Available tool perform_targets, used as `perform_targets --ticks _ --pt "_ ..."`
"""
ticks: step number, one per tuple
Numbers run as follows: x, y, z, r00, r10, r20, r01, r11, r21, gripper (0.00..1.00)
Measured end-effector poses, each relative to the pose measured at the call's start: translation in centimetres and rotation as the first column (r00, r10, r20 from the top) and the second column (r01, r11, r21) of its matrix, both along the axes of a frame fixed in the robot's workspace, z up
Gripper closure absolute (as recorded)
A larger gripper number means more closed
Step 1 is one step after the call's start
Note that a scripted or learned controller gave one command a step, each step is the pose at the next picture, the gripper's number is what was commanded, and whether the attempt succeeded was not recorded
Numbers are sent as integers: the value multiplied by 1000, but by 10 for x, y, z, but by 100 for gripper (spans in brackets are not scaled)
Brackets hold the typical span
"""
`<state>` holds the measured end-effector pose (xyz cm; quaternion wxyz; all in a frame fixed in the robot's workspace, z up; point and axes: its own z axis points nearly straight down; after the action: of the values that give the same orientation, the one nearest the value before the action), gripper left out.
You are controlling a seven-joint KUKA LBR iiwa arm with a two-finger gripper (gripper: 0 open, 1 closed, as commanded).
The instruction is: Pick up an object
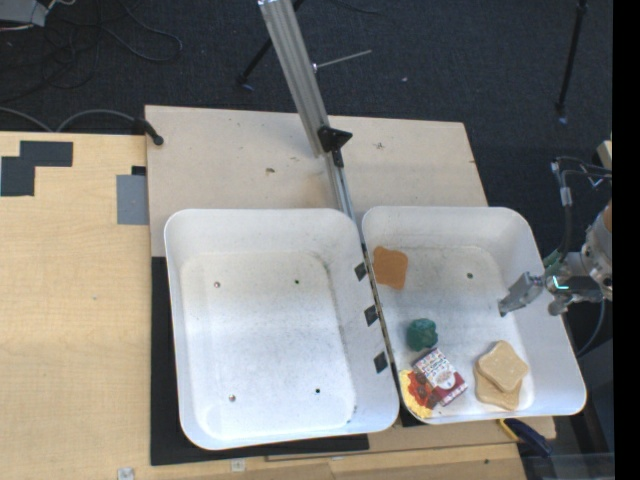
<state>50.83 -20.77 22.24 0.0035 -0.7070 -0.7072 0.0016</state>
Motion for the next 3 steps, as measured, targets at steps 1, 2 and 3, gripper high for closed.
perform_targets --ticks 1,2,3 --pt "1 0 2 1000 -2 5 2 1000 -1 0" --pt "2 -4 -58 1000 -2 4 2 1000 -1 0" --pt "1 7 -110 1000 -4 -1 4 1000 1 0"
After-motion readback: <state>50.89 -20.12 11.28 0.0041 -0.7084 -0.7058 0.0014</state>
